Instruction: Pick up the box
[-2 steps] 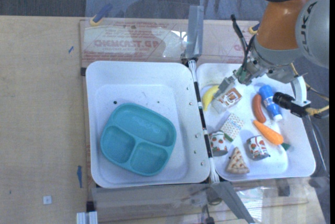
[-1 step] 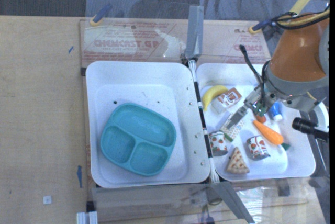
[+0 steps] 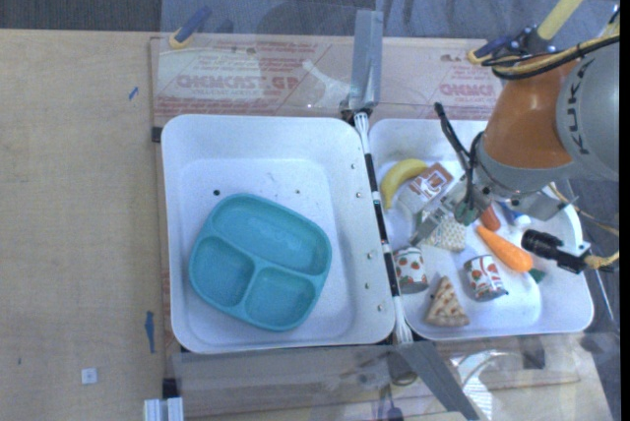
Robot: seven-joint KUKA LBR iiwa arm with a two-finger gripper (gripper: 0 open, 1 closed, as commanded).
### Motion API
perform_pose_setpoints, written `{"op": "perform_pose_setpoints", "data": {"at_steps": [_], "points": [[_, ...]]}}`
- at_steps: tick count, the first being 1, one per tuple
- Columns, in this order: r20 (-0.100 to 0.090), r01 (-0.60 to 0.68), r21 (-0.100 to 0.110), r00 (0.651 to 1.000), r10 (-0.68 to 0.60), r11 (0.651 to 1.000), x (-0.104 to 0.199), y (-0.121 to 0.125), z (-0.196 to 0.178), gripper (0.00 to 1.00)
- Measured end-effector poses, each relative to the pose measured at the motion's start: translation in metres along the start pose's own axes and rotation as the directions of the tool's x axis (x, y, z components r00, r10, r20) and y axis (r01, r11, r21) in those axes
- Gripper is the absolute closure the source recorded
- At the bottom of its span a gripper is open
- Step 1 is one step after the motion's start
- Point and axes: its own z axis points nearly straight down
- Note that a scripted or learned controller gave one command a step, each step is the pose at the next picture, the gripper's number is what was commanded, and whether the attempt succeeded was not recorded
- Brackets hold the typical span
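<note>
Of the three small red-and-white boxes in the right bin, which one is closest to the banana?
The box at the top, touching the banana. The other two boxes lie lower in the right bin, beside the pizza slice.

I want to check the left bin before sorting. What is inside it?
Inside the left bin lies one teal divided plate with three compartments, flat on the floor, holding no food. Whatever is under the plate is covered, so it cannot be seen.
</note>
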Motion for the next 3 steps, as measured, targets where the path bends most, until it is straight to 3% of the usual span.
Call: {"op": "perform_pose_setpoints", "data": {"at_steps": [1,2,3], "points": [[0.0,-0.002,-0.001,1.0,0.002,1.0,-0.001,0.0,-0.007,1.0],[0.002,-0.026,0.0,1.0,0.026,1.0,0.028,0.074,-0.09,1.0],[0.004,0.015,-0.001,1.0,-0.015,1.0,0.012,0.125,-0.091,1.0]]}}
